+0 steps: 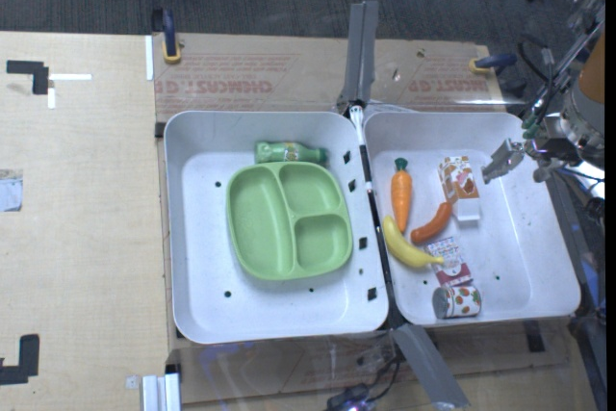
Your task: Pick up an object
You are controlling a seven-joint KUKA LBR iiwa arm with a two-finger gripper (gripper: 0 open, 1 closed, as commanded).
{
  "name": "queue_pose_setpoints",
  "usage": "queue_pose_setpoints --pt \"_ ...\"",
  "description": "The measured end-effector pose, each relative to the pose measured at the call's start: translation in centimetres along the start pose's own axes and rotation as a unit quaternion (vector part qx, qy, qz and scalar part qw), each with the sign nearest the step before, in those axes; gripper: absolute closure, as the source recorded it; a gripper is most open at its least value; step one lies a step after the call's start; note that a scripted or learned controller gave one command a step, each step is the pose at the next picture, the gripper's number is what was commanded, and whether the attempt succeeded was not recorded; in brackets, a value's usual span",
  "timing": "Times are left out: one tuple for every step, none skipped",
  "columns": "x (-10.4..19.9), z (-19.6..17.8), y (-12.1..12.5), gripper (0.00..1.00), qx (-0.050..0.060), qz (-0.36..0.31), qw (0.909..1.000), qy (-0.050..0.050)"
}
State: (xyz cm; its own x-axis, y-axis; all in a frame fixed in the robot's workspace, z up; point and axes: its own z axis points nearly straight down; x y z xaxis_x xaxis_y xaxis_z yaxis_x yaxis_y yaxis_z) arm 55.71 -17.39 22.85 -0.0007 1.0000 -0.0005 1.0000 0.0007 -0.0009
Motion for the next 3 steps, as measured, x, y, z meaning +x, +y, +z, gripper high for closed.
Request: queue_pose_setpoints --pt "1.5 13.6 4.9 0.00 0.000 -0.006 1.0000 0.000" --pt "1.4 12.6 4.9 1.00 -0.001 -0.005 1.0000 -0.001" --pt "1.3 3.8 6.7 1.00 0.000 0.167 0.9859 0.000"
